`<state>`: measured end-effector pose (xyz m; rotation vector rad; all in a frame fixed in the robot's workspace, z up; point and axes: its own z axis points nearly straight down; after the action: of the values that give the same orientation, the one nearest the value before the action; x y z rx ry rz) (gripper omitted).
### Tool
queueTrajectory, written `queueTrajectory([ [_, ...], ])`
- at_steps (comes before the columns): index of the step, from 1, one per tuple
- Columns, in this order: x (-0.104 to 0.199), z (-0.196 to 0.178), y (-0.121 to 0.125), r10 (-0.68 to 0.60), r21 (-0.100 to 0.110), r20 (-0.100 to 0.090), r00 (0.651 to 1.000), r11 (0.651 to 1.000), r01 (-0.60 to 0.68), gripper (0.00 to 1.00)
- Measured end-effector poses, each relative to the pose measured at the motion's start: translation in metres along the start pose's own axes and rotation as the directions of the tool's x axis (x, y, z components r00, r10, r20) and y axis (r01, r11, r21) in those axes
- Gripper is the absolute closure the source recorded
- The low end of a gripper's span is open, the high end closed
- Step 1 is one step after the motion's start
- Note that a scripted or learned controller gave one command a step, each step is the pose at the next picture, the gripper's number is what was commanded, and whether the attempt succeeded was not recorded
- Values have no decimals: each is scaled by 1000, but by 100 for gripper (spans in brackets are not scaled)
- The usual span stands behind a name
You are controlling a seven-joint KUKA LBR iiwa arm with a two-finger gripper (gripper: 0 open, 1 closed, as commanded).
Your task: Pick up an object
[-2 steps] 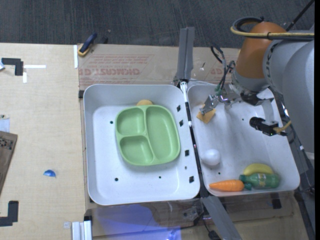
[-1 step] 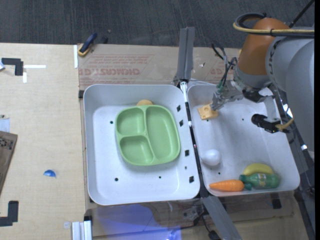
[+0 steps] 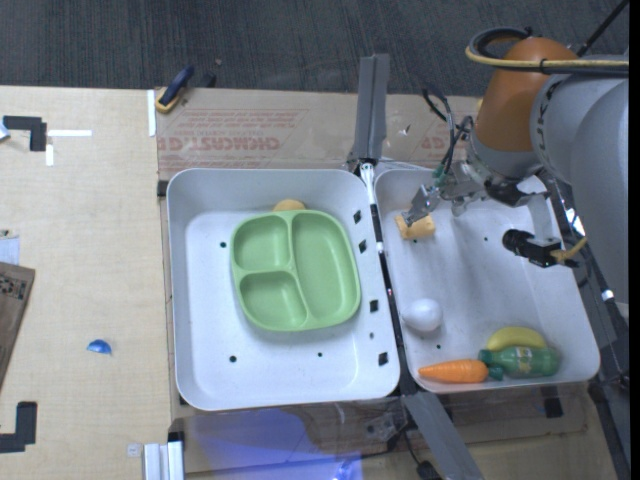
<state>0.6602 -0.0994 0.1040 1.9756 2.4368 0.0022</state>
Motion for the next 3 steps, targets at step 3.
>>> queueTrajectory([
  [3,0,11,-1,-27,2,0,1000,1000,27,0],
])
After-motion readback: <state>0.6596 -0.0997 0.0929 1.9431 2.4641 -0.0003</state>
